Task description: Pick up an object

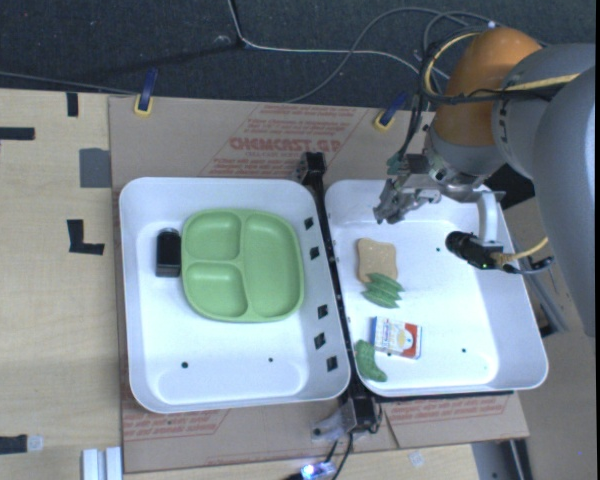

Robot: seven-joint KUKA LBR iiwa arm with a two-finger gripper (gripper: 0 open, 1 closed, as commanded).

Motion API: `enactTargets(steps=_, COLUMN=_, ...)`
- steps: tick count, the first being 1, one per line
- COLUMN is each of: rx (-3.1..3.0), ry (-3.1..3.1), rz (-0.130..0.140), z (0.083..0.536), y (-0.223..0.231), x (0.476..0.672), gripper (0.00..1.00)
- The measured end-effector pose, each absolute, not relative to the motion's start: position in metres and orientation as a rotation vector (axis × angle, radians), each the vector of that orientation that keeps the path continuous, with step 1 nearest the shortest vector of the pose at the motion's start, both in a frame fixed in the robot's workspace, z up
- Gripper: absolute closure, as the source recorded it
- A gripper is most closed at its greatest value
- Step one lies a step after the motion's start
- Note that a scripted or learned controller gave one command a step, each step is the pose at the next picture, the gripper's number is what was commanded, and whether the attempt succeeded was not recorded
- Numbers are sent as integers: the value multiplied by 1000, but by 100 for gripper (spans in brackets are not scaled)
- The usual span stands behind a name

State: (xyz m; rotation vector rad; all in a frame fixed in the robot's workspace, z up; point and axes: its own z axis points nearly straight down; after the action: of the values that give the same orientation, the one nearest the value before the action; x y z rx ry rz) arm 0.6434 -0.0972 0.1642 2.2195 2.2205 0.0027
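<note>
My gripper (389,211) hangs over the back of the right bin (500,318), fingers pointing down and set close together with nothing between them. Just in front of it lies a tan slice of bread (376,257), apart from the fingertips. A green pea pod (383,290) rests against the bread's near edge. Closer to the front sit a small white, blue and red packet (395,338) and a second green pod (370,361) by the bin's left wall.
The left bin (150,368) holds a green divided plate (243,265) and a small black block (167,252) beside it. A black divider with clips (325,268) runs between the bins. Cables (477,245) trail off the wrist over the right bin's back.
</note>
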Motion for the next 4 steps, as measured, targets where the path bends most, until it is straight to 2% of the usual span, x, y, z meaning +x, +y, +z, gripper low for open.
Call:
enactTargets(steps=2, rx=2219, ry=2222, rz=2, z=240, y=-95, x=651, gripper=100)
enactTargets(steps=4, rx=2217, ry=2230, rz=-1, z=245, y=12, x=621, gripper=100)
